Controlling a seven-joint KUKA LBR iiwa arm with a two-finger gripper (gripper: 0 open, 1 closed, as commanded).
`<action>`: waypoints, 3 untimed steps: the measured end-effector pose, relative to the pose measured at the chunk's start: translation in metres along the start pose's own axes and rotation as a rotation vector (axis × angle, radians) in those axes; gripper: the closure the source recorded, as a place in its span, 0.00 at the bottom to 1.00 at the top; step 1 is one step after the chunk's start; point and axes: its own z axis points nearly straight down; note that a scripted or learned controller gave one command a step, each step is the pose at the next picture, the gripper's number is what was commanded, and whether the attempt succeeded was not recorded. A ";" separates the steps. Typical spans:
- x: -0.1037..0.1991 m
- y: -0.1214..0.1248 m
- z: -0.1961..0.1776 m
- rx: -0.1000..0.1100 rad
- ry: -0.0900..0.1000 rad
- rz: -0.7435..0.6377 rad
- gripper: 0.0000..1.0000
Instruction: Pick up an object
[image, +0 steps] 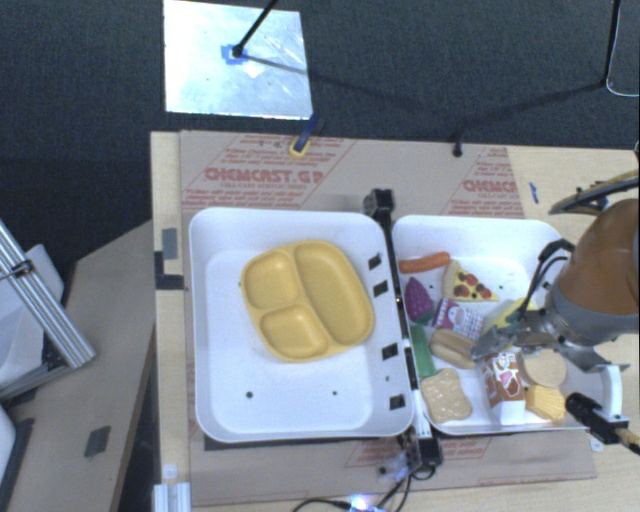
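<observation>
Your arm reaches in from the right with the tool (500, 340) low over the right bin (520, 232), down among the toy food, and you cannot tell its state from here. The likeliest targets sit just beside it: a cracker (445, 396), a pizza slice (467, 284) and a carrot (425, 263). The yellow tray (305, 300) lies alone in the left bin (215, 330), well apart from the tool.

**Hidden and cut off**

You lose most of the arm (605, 270) past the right edge. Its gripper (505, 338) hides part of the toy food below; you can't tell its finger position.
</observation>
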 end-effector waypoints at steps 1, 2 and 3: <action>-0.001 0.002 0.028 -0.009 -0.002 0.001 0.00; 0.000 0.006 0.015 -0.020 -0.003 0.000 1.00; 0.007 0.014 -0.044 -0.013 -0.004 -0.004 1.00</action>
